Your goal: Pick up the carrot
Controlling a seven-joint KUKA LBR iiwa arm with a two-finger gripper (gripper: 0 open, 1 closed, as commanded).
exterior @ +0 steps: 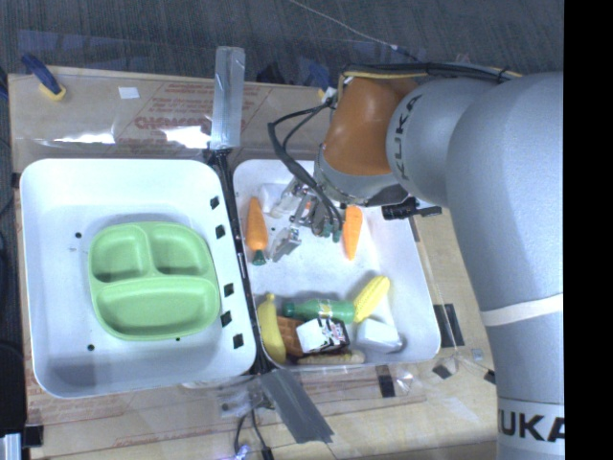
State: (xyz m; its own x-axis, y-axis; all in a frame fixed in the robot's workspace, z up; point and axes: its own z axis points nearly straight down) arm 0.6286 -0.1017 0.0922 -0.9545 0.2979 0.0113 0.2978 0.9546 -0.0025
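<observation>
You are looking down at a slant on two shallow white bins set side by side on the bench. The left bin (38, 257) holds a green divided plate (150, 281) with three compartments, lying flat near the bin's middle. The right bin (417, 266) holds the food items and receives the arm (498, 190), which reaches in from the right; note its grey body and the orange band (359, 127) above the wrist.

The gripper (299, 220) hangs over the upper middle of the right bin, its metal fingers (284, 244) pointing down and to the left. Nothing lies between them. Whether they are spread or pressed together you cannot tell from this angle, since the parts overlap and blur.

Two carrots flank the gripper. One carrot (256, 226) lies just to its left, close to the wall shared with the left bin, roughly upright in the view, with its greenish end toward the bottom. A second carrot (351, 230) lies just to the gripper's right, also roughly upright and partly under the wrist. Neither appears to be touched by the fingers.

Along the lower part of the right bin you see a banana (271, 329) by the left wall, a green bottle (321, 309) lying on its side, a corn cob (372, 297) tilted to its right, and a small black-and-white packet (321, 335) below the bottle.
</observation>
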